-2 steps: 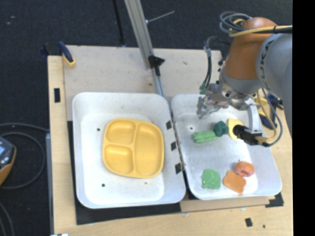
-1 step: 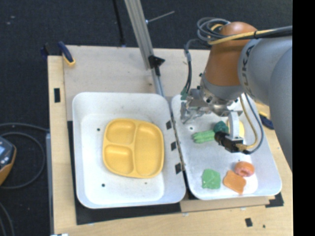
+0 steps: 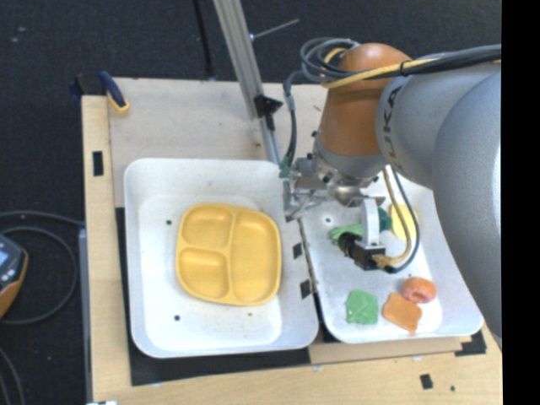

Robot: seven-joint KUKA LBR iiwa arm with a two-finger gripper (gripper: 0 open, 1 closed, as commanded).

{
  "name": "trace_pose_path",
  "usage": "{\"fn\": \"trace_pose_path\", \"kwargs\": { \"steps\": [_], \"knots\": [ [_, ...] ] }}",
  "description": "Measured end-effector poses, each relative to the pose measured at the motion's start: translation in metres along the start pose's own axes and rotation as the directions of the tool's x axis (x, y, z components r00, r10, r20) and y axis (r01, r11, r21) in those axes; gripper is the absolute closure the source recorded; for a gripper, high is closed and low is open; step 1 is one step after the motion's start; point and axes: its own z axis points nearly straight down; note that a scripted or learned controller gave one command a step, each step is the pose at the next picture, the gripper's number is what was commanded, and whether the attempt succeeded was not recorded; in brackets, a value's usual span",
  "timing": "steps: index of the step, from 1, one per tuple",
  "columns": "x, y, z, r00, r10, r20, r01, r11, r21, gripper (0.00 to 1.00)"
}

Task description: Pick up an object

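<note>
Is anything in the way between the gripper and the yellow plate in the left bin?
Nothing visible does. The gripper sits at the inner edge of the left bin, and only bare white bin floor lies between it and the yellow plate.

Both bins white: left bin point(image 3: 143, 251), with a few dark specks, holds a plain yellow compartment tray point(image 3: 228, 253); right bin point(image 3: 451, 315) holds a bright green piece point(image 3: 361, 307), an orange block point(image 3: 402, 312) and a salmon-pink round piece point(image 3: 418, 290) at its near end. The surface point(image 3: 177, 125) is pale beige with small black marks along its edges; arm point(image 3: 447, 125) grey, its band point(image 3: 359, 99) orange-brown. The floor point(image 3: 51, 24) is dark, speckled charcoal.
</note>
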Motion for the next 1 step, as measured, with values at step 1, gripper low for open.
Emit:
{"fn": "trace_pose_path", "kwargs": {
  "steps": [1],
  "knots": [
    [0.0528,-0.0164,-0.0043,1.0,-0.001,-0.001,0.001,1.0,0.0,1.0]
  ]
}}
